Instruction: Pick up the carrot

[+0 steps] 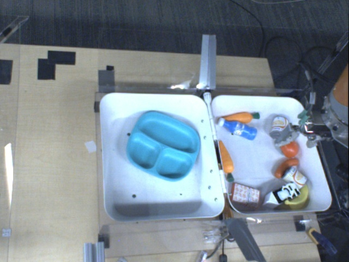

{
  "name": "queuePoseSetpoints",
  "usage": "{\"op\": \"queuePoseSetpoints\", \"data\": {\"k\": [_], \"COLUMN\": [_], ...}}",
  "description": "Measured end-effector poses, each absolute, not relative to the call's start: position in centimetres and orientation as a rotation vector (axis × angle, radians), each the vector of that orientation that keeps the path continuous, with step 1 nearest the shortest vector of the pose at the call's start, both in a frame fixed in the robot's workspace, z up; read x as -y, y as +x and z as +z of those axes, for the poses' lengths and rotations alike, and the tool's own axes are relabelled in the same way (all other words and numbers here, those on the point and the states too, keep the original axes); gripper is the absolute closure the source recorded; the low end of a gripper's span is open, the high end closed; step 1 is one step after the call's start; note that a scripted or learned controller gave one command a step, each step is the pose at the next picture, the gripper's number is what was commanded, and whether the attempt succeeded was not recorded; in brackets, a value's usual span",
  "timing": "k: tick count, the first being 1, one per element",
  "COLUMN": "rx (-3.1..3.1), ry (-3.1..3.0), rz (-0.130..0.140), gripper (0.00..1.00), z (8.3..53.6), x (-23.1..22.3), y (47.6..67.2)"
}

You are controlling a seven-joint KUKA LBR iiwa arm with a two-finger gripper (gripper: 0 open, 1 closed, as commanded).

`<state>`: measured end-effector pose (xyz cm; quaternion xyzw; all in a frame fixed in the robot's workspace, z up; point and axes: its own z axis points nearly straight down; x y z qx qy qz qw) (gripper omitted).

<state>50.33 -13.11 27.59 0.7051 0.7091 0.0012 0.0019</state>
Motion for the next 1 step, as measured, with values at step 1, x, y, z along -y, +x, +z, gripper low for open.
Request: {"op": "queuePoseSetpoints", "data": {"k": [1], "rx": [-2.39], "ry": [2.036], "rz": [0.003], "gripper": [0.0], "z": [16.46], "x": [9.08], "y": [50.84]}}
